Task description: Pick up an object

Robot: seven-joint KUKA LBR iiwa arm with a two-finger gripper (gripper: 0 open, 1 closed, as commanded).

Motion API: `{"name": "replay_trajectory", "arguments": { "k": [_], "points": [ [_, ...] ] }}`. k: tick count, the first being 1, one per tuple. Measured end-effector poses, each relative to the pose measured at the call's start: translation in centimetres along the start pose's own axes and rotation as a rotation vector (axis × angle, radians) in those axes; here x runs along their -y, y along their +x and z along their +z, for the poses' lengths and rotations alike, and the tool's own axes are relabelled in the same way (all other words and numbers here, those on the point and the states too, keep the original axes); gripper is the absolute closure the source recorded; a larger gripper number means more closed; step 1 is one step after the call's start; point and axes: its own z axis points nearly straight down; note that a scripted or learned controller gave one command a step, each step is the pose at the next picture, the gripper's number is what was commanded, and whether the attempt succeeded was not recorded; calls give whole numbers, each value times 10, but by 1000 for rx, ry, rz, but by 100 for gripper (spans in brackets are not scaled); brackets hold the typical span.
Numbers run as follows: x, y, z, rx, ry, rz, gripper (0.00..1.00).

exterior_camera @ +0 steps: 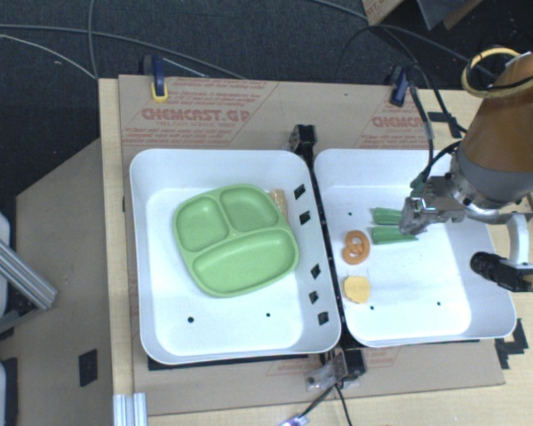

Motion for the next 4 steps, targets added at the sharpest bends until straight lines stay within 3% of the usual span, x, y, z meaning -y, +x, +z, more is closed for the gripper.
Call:
{"name": "replay_trajectory", "arguments": {
  "k": [2, 4],
  "points": [
    [-49, 79, -9, 0, 1, 2, 100],
    [-111, 181, -14, -1, -2, 1, 100]
  ]
}}
